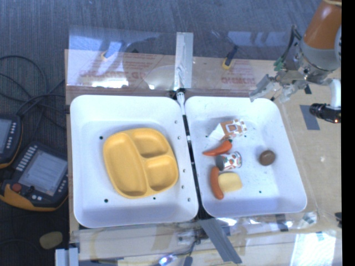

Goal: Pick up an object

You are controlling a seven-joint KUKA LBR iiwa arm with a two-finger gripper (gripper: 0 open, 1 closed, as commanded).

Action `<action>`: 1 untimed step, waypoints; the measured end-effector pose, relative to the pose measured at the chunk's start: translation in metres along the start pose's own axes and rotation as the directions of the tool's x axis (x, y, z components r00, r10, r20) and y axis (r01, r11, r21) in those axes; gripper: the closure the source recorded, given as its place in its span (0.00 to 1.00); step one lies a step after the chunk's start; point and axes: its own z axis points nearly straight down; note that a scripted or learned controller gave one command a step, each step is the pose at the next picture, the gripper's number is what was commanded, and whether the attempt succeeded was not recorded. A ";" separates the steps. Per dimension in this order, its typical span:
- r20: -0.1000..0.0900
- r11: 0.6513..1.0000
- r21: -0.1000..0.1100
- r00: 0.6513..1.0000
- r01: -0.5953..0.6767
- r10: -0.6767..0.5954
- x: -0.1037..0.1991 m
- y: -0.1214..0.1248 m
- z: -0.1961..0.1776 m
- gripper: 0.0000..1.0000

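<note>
Tool point(272, 88): seen at the far right, above the far right corner of the right bin point(288, 148), carried by the grey arm point(324, 29) with its orange band. Two fingers are seen spread apart, with nothing between them; the tool is judged open and unloaded. It is held off the bin contents, well apart from every object.

Right bin, contents, listed from the tool outward:
- Carton point(235, 127), white and orange, at the far middle, lying tilted.
- Brown ball point(267, 157), set alone toward the right side, apart from the rest.
- Carrot point(218, 148), orange, lying slantwise just near of the carton.
- Can point(229, 160), small, patterned, touching or just beside the carrot.
- Yellow block point(229, 182), at the near middle.
- Sausage point(216, 183), orange-red, laid against the left side of the yellow block.

Left bin point(89, 204): one yellow tray point(140, 160) with three compartments is held.

Desk point(319, 165): both bins are borne side by side; clear sheeting is seen along the far edge.

Progress: nothing has been picked. No object is lifted or enclosed. The approach, the descent, the closing and the lift are all judged to remain. The brown ball, standing free of its neighbours, is judged the easiest candidate; the clustered items would be harder to take singly.
</note>
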 end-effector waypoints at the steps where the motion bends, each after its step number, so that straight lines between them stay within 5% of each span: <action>1: 0.001 0.997 0.003 0.997 -0.076 0.076 0.014 -0.059 0.123 0.00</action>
